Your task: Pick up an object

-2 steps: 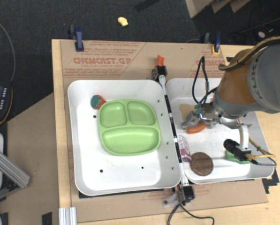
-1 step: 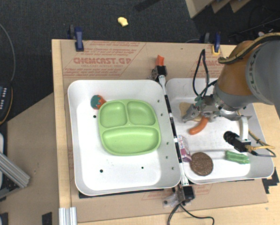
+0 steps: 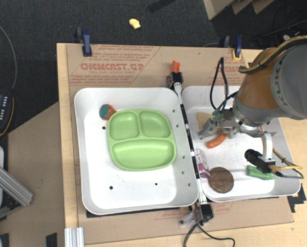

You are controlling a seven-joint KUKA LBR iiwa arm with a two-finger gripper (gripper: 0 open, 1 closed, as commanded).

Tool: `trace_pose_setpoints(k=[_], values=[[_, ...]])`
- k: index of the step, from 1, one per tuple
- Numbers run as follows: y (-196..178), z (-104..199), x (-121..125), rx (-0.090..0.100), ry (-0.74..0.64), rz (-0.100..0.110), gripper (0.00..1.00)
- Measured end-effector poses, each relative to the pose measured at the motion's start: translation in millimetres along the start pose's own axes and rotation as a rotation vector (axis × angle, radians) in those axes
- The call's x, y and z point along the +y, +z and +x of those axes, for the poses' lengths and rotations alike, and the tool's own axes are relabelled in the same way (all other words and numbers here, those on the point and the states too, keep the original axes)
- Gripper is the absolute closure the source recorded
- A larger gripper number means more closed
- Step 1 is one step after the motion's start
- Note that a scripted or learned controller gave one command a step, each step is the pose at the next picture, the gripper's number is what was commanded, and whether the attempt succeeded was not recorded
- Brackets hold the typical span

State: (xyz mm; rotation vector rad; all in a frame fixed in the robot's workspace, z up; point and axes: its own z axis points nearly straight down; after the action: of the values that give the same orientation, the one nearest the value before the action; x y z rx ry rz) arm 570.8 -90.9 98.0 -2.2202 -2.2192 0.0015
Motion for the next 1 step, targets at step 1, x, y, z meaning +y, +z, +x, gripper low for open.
trace_pose_setpoints(k=[1], values=[[14.2,-13.0,-3.3,-0.001,0.001,0.001,0.0]])
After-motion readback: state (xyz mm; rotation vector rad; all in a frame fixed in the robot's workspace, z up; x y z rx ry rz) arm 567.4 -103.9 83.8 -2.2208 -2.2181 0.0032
